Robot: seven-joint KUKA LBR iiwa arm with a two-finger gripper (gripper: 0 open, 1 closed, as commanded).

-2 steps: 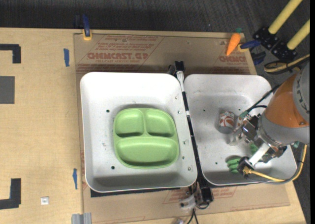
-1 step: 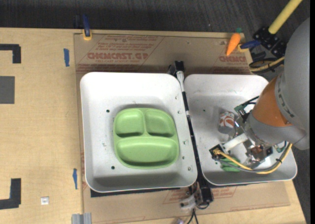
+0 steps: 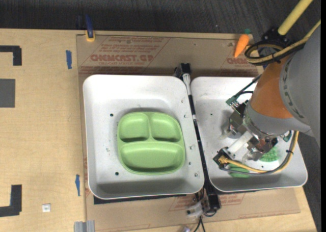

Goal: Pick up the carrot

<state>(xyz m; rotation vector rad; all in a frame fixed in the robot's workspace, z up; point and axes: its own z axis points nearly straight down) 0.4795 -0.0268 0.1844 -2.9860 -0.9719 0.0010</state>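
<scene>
Orange and green-tipped, the carrot (image 3: 241, 45) lies on the surface beyond the far edge of the right bin (image 3: 209, 98), well apart from the gripper (image 3: 249, 149), which is lowered inside that bin. The gripper should be raised and carried over the far rim before descent. Its state cannot be told; arm and cables obscure it.

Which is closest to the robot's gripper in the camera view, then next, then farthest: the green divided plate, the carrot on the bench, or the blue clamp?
From the gripper, low in the right bin:
1. Green divided plate, left bin.
2. Carrot, bench beyond the right bin.
3. Blue clamp, bench's far left corner.
</scene>
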